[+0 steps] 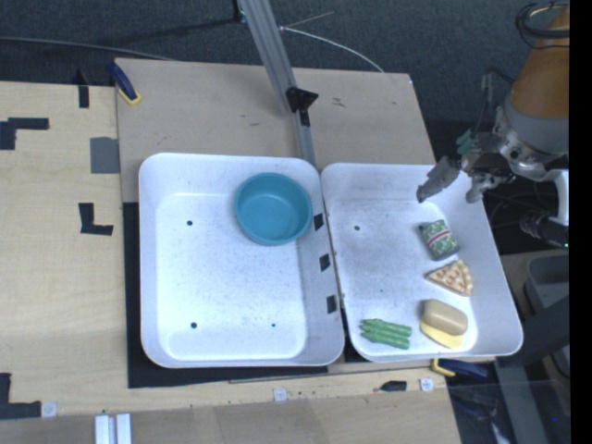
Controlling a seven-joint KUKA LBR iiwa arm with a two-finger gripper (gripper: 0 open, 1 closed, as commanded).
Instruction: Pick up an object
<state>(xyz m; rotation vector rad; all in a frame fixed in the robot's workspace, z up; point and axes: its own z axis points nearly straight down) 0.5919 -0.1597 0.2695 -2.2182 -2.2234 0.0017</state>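
Green-wrapped packet [438,238], pizza wedge [450,277], yellow bun [443,322], green beans [385,332] lying in right bin [370,248]. Gripper [455,184] above bin's far right corner, fingers spread, nothing between. Blue bowl [272,208] in left bin [176,276]

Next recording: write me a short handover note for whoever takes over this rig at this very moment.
Hand: open, holding nothing, above the right white bin's upper right corner.
Right bin, along its right side: small green-and-red can, pizza-slice toy, tan and yellow bread-like block, green bean bundle.
Left white bin: round blue bowl.
Done: nothing lifted.
Left: grasp and lift one; the can is nearest.
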